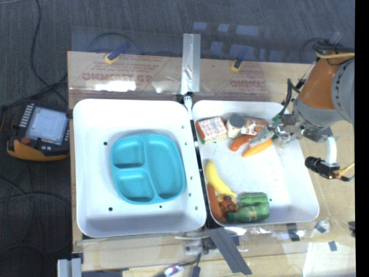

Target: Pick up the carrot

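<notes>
Two white bins side by side on the bench. Arm (326,91) enters from the right, grey with orange band, wrist angled down into the right bin (294,178).

Gripper (270,133) sits low near the upper middle of the right bin. The fingers are too small and cluttered against the objects behind them; cannot tell whether they stand apart or are closed.

Carrot (257,148): orange, lying tilted on the bin floor just below and a little left of the fingertips, its upper right end close to or touching them (contact is not resolvable). It does not clearly sit between the fingers.

Just left of the gripper: a red-orange piece (240,142) beside the carrot, a grey round-topped item (235,122) above it, and farther left a red-and-white patterned packet (211,130).

Well below and left of the gripper: banana (217,179) along the bin's left wall. At the bin's near edge, a green can (251,206) on its side, with a small cluster of red and orange items (223,203) at its left end.

Far left of the gripper, in the left bin (92,154): a turquoise compartment tray (147,167).
</notes>
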{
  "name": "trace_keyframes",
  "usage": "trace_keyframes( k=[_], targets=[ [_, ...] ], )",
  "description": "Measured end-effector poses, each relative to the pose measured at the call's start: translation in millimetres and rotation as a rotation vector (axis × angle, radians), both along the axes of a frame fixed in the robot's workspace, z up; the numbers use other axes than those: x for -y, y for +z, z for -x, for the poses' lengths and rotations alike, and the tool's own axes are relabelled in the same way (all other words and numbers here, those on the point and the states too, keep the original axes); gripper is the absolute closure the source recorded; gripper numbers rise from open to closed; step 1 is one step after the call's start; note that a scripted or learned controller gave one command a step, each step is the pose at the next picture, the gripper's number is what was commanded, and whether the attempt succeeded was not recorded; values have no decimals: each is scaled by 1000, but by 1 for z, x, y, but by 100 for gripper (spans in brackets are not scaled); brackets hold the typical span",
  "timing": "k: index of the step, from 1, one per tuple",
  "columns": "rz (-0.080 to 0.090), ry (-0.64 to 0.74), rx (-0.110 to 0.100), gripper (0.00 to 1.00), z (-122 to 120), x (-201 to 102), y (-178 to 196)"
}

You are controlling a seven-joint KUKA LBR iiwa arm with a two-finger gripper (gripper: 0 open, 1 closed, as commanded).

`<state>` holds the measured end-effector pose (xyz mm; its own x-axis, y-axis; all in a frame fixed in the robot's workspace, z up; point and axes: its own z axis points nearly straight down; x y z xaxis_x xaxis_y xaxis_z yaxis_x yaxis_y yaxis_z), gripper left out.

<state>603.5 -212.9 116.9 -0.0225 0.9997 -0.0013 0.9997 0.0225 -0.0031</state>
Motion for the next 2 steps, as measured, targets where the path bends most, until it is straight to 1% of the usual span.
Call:
trace_keyframes(
  k=[1, 2],
  targets=[
    [1, 100, 2, 0, -6, -25, 33],
    [5, 421, 21, 0, -9, 2, -21]
  ],
)
